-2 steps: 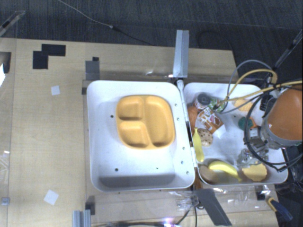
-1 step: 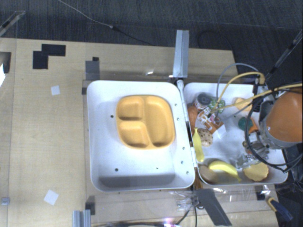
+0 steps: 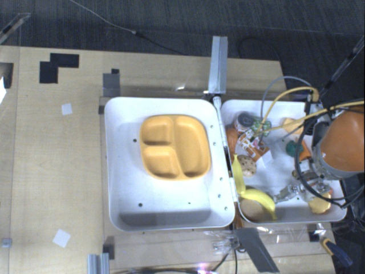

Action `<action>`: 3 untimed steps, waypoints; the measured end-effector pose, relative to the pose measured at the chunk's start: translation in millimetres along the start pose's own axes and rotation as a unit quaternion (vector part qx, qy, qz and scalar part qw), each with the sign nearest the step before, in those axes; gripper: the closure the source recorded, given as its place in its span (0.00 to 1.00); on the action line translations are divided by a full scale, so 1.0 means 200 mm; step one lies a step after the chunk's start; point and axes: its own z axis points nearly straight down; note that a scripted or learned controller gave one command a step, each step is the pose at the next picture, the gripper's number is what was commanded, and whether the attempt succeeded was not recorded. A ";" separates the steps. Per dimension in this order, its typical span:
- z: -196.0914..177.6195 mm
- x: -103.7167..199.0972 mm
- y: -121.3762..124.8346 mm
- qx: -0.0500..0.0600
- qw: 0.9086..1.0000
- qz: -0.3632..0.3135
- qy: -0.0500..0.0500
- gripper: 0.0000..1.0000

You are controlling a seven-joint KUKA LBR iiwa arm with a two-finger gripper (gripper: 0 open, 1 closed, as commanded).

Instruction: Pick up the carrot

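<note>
Grey-and-orange arm [image 3: 342,144] hangs low over the right bin [image 3: 285,214], hiding its gripper. Beneath it, an orange sliver at the elbow's left edge, probably the carrot [image 3: 306,148], sits among crowded clutter; a blind grab could catch the banana [image 3: 258,198].

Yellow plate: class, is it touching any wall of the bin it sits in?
Apart. The camera view shows a strip of bare white floor all round the yellow plate, between it and each wall of the left bin.
</note>
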 end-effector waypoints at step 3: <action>0.00 0.07 -0.14 0.000 1.000 -0.006 0.001 0.00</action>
